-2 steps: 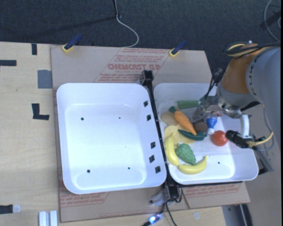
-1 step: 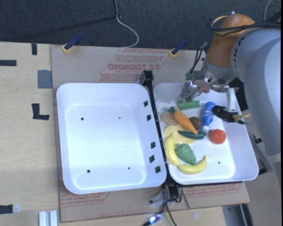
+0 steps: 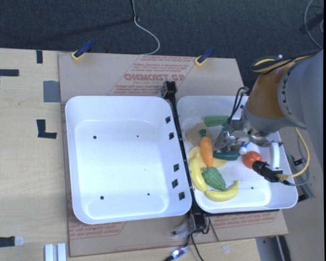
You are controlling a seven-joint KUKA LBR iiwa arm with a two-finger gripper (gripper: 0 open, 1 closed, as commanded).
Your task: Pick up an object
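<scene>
The two white bins sit side by side on a cardboard sheet (image 3: 152, 78) on the table (image 3: 22, 145), prob. so that things can be taken from one and dropped in the other. The left bin (image 3: 76, 110) has only its bare floor; all objects are crowded in the right bin (image 3: 282, 200), mostly along its left wall next to the divider.

There lies a yellow banana (image 3: 220, 193), curved along the left and lower part of the bin. A green leafy toy (image 3: 213, 179) rests on top of the banana's bend. An orange carrot (image 3: 206, 151) lies above it, more or less upright in the view, touching a pale beige piece (image 3: 195, 132). A green flat piece (image 3: 216, 120) is near the far wall, and a red ball-like thing (image 3: 252, 159) is to the right, near the black part of the wrist.

The arm comes from the right, orange band over the wrist, and the gripper (image 3: 228, 141) is low in the bin, just right of the carrot and over a dark teal thing (image 3: 230, 156). I judge it is in the approach or grasp step, w/ the carrot or the teal thing as likely target.

The jaws: they are small and partly hidden among cables and metal parts, so I cannot tell if they are apart or together, and nothing is clearly seen between them. I would not say that something is held.
</scene>
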